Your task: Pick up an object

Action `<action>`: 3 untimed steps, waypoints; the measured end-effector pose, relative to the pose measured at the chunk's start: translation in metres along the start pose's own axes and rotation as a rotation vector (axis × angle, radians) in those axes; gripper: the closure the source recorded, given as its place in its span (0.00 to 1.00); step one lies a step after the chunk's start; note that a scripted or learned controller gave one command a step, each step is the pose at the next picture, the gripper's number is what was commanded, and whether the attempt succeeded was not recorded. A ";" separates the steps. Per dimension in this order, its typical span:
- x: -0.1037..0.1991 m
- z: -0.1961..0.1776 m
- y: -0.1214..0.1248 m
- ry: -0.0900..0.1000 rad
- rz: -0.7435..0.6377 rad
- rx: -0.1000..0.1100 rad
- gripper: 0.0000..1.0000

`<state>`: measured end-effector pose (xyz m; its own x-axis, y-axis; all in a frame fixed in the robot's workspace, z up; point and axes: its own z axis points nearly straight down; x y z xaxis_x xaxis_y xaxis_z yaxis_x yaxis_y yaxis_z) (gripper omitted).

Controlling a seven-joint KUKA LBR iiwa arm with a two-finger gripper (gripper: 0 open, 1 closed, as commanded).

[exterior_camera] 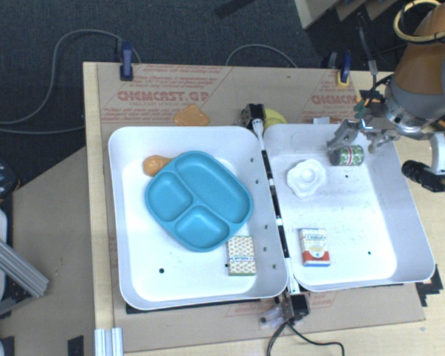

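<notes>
Right bin (pixel 400 258): small green can (pixel 350 155) on side, gripper (pixel 348 143) fingers pinching it.

The pincer (pixel 350 141) sits over the right bin's (pixel 386 221) far part, right at a small green can (pixel 350 155); a blue divided plate (pixel 198 199) lies in the left bin (pixel 133 221).

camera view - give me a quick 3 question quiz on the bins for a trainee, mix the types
1. True or false: the blue divided tray lies in the left bin.
2. Which lies nearest the gripper? A) small can B) red and white box C) patterned box
3. Fill in: the white lump lies in the ____ bin.

Key: 1 true; 2 A; 3 right, meaning the right bin.
</notes>
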<state>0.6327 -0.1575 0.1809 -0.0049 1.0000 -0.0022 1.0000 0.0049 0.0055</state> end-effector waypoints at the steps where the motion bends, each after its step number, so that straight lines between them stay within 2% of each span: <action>1: -0.021 0.067 0.025 -0.001 0.003 0.001 0.00; 2: -0.021 0.048 0.028 -0.006 0.002 -0.011 1.00; 3: -0.021 0.049 0.027 -0.005 0.002 -0.008 0.00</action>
<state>0.6601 -0.1784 0.1321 -0.0030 1.0000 -0.0073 0.9999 0.0031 0.0139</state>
